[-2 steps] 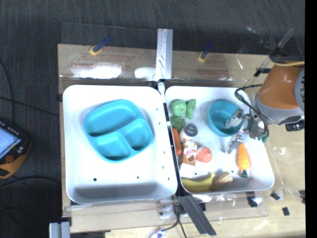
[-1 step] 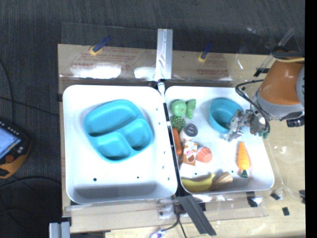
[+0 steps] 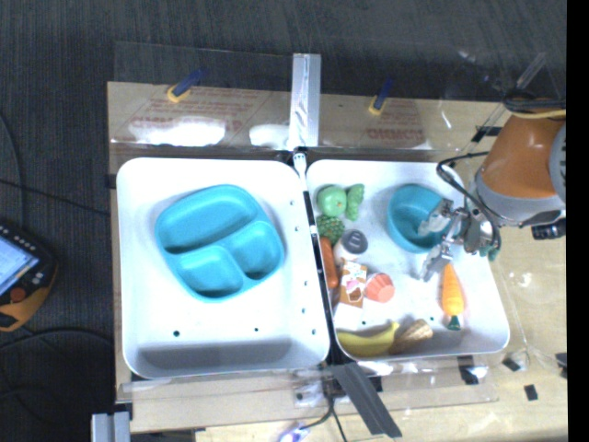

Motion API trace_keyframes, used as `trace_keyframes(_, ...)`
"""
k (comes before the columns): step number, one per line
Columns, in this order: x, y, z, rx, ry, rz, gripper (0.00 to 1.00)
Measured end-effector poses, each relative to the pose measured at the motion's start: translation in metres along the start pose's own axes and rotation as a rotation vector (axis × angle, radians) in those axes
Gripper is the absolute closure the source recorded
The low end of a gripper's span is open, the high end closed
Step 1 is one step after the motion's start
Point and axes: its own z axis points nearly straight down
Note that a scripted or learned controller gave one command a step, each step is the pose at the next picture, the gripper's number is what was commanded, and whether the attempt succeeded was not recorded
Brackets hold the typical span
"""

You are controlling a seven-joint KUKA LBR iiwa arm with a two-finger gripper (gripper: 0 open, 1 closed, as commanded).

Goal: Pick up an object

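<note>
Blue bowl (image 3: 409,212) partly behind hand (image 3: 440,243)

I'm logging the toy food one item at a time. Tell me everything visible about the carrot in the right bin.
The carrot is an orange, plastic-looking toy with a small green tip at its lower end. It lies lengthwise on the floor of the right bin, near the right wall, just below the gripper and the blue bowl. Nothing holds it.

A single fixed camera hangs above the tabletop (image 3: 534,339), looking down at a slant from moderate distance on the left bin (image 3: 138,274) and right bin (image 3: 479,320), arm (image 3: 525,168) entering from the right.
</note>
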Motion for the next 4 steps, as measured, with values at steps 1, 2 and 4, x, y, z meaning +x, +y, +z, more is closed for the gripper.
trace_keyframes(1,0.046,-0.013,0.007,-0.004,-0.004,0.159,0.00)
trace_keyframes(2,-0.035,0.010,0.011,0.002,0.014,0.057,0.00)
trace_keyframes(4,0.045,-0.013,0.007,-0.004,-0.003,0.205,0.00)
